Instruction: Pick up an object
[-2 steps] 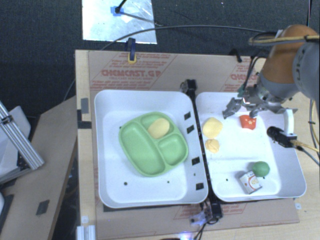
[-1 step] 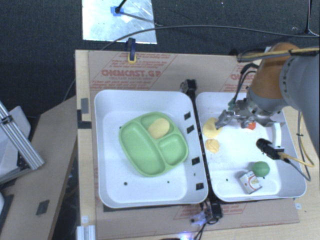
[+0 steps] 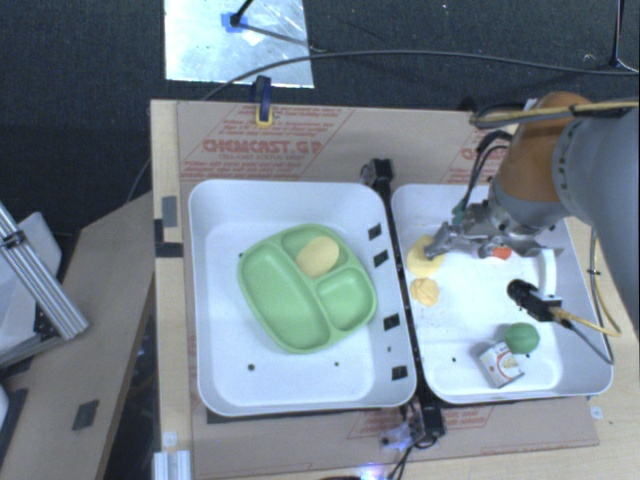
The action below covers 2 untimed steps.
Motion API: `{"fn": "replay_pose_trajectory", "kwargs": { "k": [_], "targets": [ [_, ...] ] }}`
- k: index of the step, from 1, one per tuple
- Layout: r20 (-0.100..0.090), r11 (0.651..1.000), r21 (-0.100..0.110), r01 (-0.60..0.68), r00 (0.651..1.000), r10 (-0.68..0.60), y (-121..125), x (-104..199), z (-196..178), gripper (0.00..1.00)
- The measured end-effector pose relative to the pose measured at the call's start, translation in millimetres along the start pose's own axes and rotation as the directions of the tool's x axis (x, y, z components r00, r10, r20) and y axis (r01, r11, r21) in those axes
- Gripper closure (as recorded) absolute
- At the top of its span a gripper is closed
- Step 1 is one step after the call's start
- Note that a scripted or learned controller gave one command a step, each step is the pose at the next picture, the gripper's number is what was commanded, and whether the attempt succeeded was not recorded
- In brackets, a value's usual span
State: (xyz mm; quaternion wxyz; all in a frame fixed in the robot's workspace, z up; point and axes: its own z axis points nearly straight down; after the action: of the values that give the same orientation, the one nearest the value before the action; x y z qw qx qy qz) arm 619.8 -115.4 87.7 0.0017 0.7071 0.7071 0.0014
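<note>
A yellow lump (image 3: 421, 261) lies in the right bin (image 3: 466, 318), close against that bin's left wall and toward its middle. The gripper (image 3: 437, 244) is low over the bin with its tip at the lump's upper right edge. Whether it touches the lump cannot be told, nor whether it is spread or closed. Nothing is seen to be held. A second yellow lump (image 3: 426, 291) lies just nearer the camera than the first, slightly apart from it and also beside the left wall. Toward the bin's near right corner sits a green ball (image 3: 521, 337), and a small carton (image 3: 499, 364) lies tilted just beside it on the near side. The grey arm (image 3: 590, 173) comes in from the right above the far part of this bin. The left bin (image 3: 230, 358) holds a green divided plate (image 3: 290, 313), set at a slant, with a yellow fruit (image 3: 319, 256) in its far small compartment. Both bins rest on a brown board (image 3: 300, 143).
</note>
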Motion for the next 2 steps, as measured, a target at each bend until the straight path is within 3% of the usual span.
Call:
{"fn": "replay_pose_trajectory", "kwargs": {
  "k": [1, 2],
  "targets": [
    [0.0, 1.0, -0.008, 0.0, 1.0, 0.0, 2.5, 0.3, -13.0, 1.0],
    [0.001, 1.0, -0.003, 0.005, 1.0, -0.005, 14.8, -0.5, -65.2, 1.0]
  ]
}}
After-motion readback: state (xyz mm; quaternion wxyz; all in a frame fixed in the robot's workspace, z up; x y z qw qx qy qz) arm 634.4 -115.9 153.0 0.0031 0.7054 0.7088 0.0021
